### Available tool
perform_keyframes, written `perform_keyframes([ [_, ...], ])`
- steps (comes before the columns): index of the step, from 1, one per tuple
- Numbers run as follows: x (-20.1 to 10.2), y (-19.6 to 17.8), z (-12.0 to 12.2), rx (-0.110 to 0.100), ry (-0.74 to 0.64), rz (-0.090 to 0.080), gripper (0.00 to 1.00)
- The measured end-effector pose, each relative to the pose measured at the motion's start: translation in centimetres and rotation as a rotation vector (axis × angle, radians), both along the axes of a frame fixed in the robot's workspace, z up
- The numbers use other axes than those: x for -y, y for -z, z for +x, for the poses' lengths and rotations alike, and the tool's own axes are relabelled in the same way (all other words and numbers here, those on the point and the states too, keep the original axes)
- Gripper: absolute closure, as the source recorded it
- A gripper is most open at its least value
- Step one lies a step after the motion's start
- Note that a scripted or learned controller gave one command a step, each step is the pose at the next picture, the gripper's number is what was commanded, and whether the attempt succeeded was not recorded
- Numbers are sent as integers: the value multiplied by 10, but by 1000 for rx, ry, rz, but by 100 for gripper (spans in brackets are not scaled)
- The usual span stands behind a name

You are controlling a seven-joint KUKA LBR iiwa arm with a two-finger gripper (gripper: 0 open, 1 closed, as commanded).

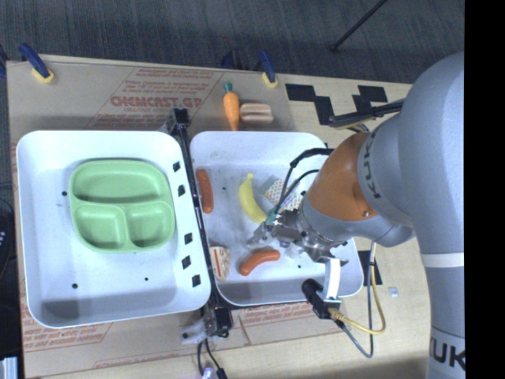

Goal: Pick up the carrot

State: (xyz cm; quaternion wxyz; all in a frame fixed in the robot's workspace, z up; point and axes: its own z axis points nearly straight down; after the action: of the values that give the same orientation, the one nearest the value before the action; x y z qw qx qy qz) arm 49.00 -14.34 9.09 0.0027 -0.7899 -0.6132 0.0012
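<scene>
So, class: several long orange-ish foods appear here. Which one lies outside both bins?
The carrot, with its green top, lies on the cardboard above the right bin, beside a hot dog bun. The two sausages lie inside that bin.

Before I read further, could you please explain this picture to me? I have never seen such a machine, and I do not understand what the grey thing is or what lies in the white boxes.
The big grey shape with the orange band is a robot arm. One camera above the bench looks down at a slant; the arm reaches in from the right.

Two shallow white bins sit side by side. The left bin holds a green divided tray. The right bin holds toy food: a banana and two sausages.

The arm's gripper hangs over the right bin. The carrot lies outside, on the cardboard behind the bins, beside a small bun-like toy.
</scene>
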Motion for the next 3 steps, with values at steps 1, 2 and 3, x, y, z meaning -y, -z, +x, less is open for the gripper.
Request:
perform_keyframes([
  [1,58,-97,-14,3,-23,-2,0],
  [2,-26,-57,-12,0,56,0,0],
  [3,62,-184,-13,3,221,-3,0],
])
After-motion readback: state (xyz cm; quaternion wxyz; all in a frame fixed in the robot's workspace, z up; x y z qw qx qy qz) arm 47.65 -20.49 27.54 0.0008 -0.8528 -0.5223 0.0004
